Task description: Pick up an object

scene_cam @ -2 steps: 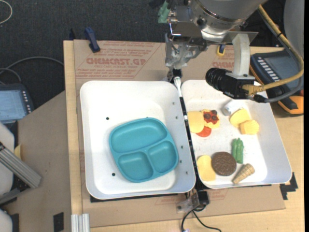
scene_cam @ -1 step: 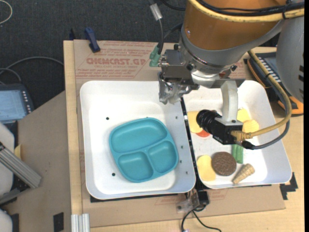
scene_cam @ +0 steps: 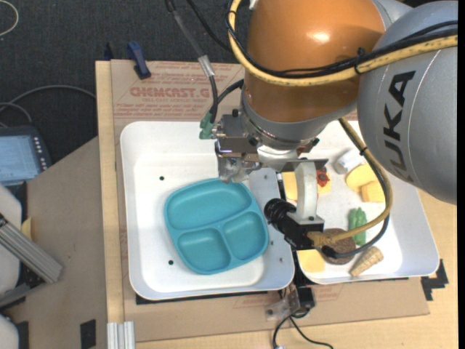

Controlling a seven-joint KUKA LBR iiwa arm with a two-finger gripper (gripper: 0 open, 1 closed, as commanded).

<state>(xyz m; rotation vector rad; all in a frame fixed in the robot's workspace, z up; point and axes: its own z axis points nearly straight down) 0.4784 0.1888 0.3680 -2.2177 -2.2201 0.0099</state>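
My claw (scene_cam: 234, 167) hangs over the far rim of the smooth teal plastic tray (scene_cam: 216, 225), a three-compartment dish lying in the left white bin (scene_cam: 142, 195); I cannot tell its state. Yellow blocks (scene_cam: 361, 182) and a ridged cone (scene_cam: 366, 261) lie in the right bin (scene_cam: 414, 231).

Teal tray (scene_cam: 215, 225), white bins (scene_cam: 138, 195)

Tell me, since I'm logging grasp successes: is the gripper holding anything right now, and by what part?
It cannot be told. The gripper is low over the far rim of the blue divided tray in the left bin, and the arm hides any contact.
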